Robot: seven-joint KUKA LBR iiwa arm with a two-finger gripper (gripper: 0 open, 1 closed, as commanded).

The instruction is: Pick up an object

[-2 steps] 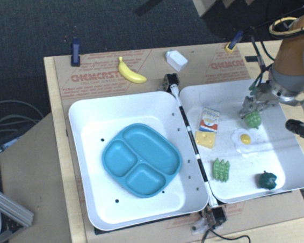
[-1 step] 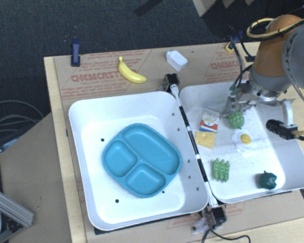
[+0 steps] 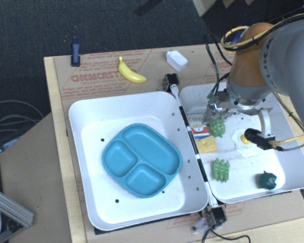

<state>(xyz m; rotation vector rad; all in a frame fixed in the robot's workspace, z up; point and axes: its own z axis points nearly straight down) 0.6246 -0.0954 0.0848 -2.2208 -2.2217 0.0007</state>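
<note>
My gripper hangs over the back left part of the right bin, under the arm's orange band. Directly below and touching it in the view is a light green knobbly toy; whether it is gripped is hidden. Beside that lie a yellow block and a small red and white item against the bin's left wall. A second green ribbed piece lies nearer the front. A dark green piece sits at the front right, and a fried-egg toy lies mid-bin, partly under a black part.
The left bin holds a blue divided plate. On the bench behind the bins lie a banana, a white block and a small blue item. The arm's bulk covers the right bin's back right corner.
</note>
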